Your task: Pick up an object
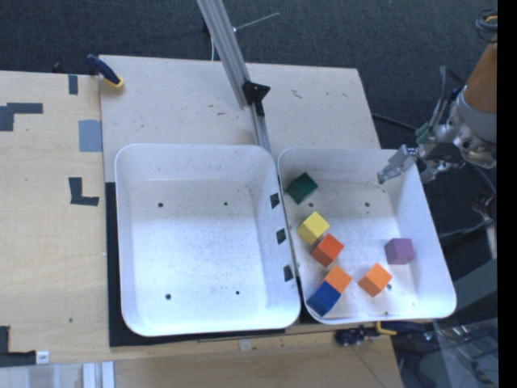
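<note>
Gripper [401, 165] of the grey arm [477, 120] hangs at about 3 o'clock in the frame, over the upper right rim of the right bin [420, 217]; whether anything is closed or spread at its tip cannot be told at this size, and nothing is seen held in it. Six blocks lie in the right bin. A green block [302, 187] sits toward 11 o'clock of that bin, apart from the rest. A yellow block [313, 227] lies at 6 o'clock from it, touching a red-orange block [327, 250] just below. Toward 7 o'clock of the bin an orange block [338, 280] rests against a blue block [324, 298]. A second orange block [375, 280] lies near 5 o'clock, and a purple block [399, 250] sits near the right wall at 4 o'clock. At 9 o'clock from this bin, touching it along one edge, stands the left bin [129, 217]. A slanted metal rail [226, 43] crosses at 12 o'clock. A blue-and-yellow clamp [105, 72] lies at 10 o'clock on the bench [178, 95].
</note>
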Robot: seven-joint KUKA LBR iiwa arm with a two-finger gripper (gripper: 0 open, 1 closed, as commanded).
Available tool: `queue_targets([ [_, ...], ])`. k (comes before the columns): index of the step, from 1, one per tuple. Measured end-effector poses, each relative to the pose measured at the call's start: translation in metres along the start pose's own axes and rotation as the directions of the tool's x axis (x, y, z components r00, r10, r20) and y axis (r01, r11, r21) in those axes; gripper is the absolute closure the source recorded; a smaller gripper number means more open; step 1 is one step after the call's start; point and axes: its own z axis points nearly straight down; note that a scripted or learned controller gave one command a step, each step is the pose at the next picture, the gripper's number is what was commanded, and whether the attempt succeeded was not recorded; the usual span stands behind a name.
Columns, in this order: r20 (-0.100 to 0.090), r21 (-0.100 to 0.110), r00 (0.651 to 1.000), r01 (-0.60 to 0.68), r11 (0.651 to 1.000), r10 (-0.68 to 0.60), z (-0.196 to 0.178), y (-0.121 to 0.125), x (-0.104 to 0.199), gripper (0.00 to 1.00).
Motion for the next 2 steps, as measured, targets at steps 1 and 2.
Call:
queue_targets([
  [1, 0.0, 0.0, 1.0, 0.0, 1.0, 0.0, 0.0, 0.0, 0.0, 0.0],
  [2, 0.0, 0.005, 1.0, -0.001, 1.0, 0.001, 0.045, -0.006, 0.004, 0.0],
])
